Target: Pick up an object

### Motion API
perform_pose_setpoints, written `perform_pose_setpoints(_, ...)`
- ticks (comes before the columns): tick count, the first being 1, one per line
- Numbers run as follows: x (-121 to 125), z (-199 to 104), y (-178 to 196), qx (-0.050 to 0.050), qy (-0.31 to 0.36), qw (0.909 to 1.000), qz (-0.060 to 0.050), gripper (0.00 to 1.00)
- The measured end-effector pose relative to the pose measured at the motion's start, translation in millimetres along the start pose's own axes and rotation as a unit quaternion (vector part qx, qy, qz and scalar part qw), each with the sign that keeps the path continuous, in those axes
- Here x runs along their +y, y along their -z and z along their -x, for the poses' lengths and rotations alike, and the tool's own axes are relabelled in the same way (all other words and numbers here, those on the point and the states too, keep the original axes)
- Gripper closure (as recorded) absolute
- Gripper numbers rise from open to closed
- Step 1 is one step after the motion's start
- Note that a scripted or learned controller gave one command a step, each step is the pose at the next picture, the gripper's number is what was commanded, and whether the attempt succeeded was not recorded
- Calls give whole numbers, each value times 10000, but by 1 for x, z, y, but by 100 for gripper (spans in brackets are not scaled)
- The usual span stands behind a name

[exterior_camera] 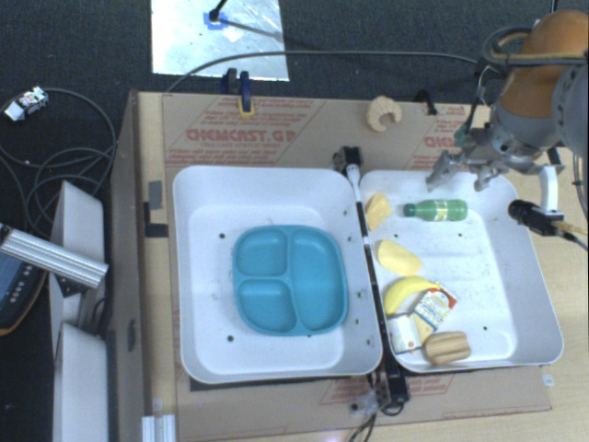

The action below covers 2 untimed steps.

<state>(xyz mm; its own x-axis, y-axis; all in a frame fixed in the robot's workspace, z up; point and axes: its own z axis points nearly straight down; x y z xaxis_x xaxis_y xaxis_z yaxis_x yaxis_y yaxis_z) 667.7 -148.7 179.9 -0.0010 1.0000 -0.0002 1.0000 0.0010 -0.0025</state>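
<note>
We see the arm cut off at the right edge, its orange band at the top right and the wrist angled down and to the left. The claw hangs over the far rim of the right bin, its two fingers spread apart with nothing between them. Just below it, near but apart, lies a green bottle on its side. Toward the divider sit some yellow pieces, and lower down a banana overlapped by a small packet, possibly a wrapped snack; its label is too blurred to read. A tan, bread-like roll rests at the near rim. The left bin holds a blue divided plate. On the tabletop beyond the bins lies a beige curved thing.
</note>
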Motion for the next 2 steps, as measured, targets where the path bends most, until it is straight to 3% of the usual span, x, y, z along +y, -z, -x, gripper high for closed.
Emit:
perform_pose_setpoints(1,2,-18,-79,-6,7,10000,35,0)
perform_pose_setpoints(2,-75,35,-96,-8,-3,10000,13,0)
